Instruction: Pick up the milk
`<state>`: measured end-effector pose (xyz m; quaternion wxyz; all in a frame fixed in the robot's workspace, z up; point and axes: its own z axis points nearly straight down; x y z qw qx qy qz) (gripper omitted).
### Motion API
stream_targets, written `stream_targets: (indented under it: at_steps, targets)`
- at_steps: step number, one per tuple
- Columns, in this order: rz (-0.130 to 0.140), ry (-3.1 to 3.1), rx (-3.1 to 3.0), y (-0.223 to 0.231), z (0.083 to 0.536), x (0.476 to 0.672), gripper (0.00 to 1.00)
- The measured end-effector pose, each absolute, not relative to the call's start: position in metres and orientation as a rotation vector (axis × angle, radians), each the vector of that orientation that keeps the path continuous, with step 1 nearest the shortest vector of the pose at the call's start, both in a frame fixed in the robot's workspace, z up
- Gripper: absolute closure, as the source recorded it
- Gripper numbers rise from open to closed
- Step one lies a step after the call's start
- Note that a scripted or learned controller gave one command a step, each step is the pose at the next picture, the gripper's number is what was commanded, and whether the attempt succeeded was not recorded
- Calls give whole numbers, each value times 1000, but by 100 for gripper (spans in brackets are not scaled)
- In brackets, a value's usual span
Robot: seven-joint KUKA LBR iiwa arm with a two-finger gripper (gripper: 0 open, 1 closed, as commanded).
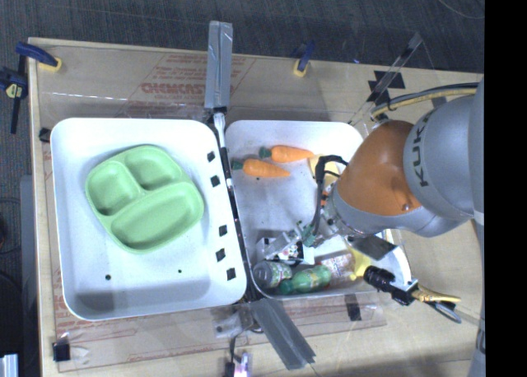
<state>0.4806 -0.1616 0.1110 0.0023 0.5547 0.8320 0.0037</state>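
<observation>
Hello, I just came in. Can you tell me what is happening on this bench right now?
A grey KUKA arm with an orange band reaches from the right into the right bin, over a pile of small items at its near end. It is meant to pick up the milk, but I cannot pick the milk out in that clutter. Two carrots lie at the far end. The left bin holds a green divided plate.
</observation>
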Motion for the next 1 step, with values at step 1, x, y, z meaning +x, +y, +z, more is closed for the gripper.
stream_targets:
  at_steps: [1]
  targets:
    - [15,2602,1726,-163,124,485,100]
